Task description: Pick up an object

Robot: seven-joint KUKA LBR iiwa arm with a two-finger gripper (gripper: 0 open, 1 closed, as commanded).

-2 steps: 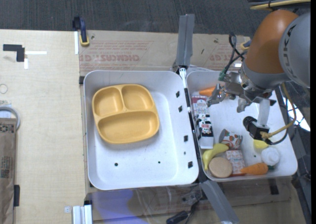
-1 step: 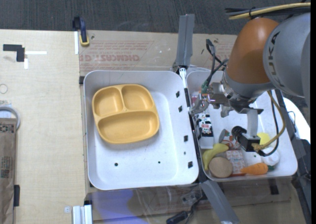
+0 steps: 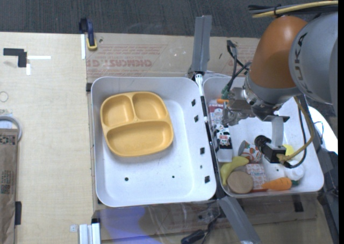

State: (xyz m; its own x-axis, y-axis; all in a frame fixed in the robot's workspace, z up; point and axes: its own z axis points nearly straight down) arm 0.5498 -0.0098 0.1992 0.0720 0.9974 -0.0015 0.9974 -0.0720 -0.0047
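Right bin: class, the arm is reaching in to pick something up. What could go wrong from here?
1. The banana, round brown disc and carrot lie packed together, so a grasp there may catch two things or none.
2. The gripper hangs near the bin's left wall, beside a small black-and-white toy; coming down, it might strike the wall or knock the toy aside.

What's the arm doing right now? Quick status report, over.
Gripper low in right bin, by its left wall. No object seen in its grasp. Carrot, banana, brown disc crowd the front; yellow plate in left bin.
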